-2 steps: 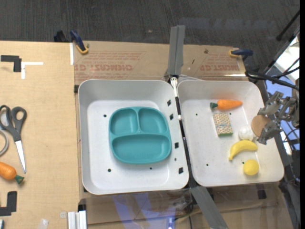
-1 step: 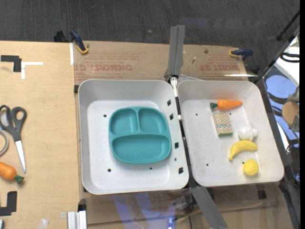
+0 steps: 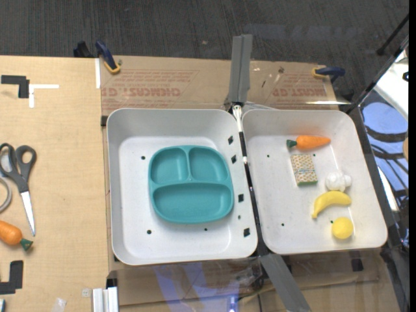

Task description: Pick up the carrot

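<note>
carrot point(image 3: 311, 142) at back of right bin point(image 3: 273, 239), beside banana point(image 3: 330, 202), lemon point(image 3: 342, 227), teal plate point(image 3: 191, 183) in left bin point(image 3: 123, 194), jaws' state cannot be told

A metal ring point(image 3: 3, 197) beside the grey-handled scissors point(image 3: 19, 181) is cut off by the left edge. Print on the small speckled rectangular packet point(image 3: 303, 169) is too small to read.

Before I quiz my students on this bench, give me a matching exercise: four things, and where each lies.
Things:
1. carrot
2. teal plate
3. scissors
4. lemon

Places:
A. left bin
B. bench, outside the bins
C. right bin, far end
D. right bin, near corner

Pairs: 1-C, 2-A, 3-B, 4-D
</note>
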Motion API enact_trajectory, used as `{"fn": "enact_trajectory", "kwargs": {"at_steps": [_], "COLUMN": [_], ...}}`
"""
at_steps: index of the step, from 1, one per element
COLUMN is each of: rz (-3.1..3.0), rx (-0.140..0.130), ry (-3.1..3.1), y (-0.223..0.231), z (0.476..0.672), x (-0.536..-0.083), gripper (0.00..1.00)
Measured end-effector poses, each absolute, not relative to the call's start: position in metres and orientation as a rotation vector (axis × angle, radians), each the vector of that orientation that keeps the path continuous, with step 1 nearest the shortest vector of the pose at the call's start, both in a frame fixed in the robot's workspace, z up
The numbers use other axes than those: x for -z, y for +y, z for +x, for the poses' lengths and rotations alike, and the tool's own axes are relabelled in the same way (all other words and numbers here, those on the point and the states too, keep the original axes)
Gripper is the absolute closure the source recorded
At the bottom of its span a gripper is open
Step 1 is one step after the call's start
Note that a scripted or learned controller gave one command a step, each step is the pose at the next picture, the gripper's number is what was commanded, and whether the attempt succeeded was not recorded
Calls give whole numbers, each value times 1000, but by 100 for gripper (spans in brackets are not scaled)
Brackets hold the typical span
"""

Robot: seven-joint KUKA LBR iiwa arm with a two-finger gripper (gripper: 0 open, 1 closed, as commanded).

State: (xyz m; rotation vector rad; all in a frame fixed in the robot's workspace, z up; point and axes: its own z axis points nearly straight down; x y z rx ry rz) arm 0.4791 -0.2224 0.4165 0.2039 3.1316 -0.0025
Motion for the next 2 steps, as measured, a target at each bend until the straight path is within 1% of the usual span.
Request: {"fn": "enact_trajectory", "kwargs": {"at_steps": [1,2], "rz": [-215,-546], "rx": [0,2], "ry": [3133,3089], "y": [-221,-221], "z": [479,522], "x": [-259,-352], "gripper": [100,100]}}
